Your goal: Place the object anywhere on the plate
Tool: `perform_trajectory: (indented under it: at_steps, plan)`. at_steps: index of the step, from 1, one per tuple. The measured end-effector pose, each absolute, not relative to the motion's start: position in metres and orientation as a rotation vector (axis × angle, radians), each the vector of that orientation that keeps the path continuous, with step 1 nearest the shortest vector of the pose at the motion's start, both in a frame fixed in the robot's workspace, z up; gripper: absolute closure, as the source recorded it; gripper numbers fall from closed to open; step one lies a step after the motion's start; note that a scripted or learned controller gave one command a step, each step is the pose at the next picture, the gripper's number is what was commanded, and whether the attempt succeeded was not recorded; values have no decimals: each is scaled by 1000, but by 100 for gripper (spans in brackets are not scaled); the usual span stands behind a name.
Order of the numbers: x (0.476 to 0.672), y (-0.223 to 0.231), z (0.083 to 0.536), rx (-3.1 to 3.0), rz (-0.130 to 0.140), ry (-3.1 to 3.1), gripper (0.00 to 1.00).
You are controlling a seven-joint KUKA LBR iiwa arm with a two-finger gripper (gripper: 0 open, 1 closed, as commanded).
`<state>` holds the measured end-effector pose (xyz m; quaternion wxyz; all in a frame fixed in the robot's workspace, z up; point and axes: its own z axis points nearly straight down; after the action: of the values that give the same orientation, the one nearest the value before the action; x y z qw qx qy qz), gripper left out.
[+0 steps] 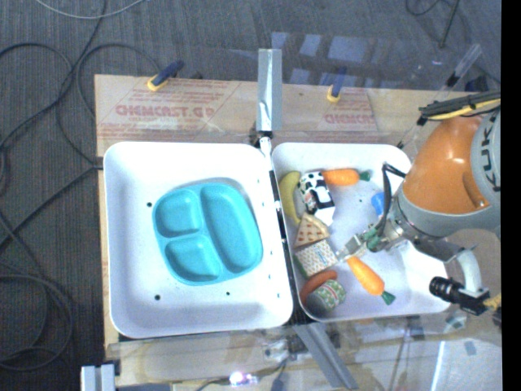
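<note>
- Blue plate (pixel 208 231): lies in the left bin (pixel 130 300).
- Gripper (pixel 356 245): above the right bin (pixel 407 304), just beside a carrot (pixel 366 276); finger state cannot be told.

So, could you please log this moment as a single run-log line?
claw: over right bin, above carrot | grip: unclear | plate: left bin, bare | task: pending

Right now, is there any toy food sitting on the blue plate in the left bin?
No. The blue plate lies bare in the left bin, while the carrots and other toys sit in the right bin.
</note>
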<state>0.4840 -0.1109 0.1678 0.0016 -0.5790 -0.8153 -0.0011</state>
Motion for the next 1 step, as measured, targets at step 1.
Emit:
perform_trajectory:
  at_steps: [1]
  plan:
    - [536, -29, 223, -1728, 1, -2622, 100]
